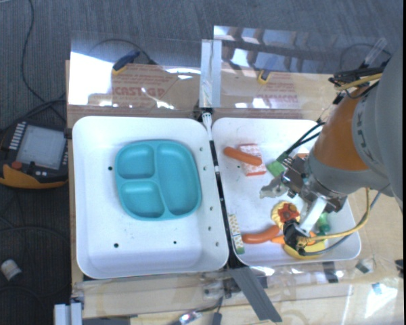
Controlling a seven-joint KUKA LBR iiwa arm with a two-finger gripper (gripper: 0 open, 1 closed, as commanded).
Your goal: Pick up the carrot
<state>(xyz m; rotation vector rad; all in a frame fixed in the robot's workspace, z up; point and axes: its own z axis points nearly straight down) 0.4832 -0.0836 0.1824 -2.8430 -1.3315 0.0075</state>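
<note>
Can't tell how wide the jaws are. The carrot (258, 235) sits just left of them, touching a yellow-red thing (285, 214), so they could easily grab the wrong one.

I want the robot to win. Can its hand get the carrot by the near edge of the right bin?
Probably yes. The carrot lies uncovered, and the hand hangs close by. A pile of toys at its right end might crowd the grab.
</note>
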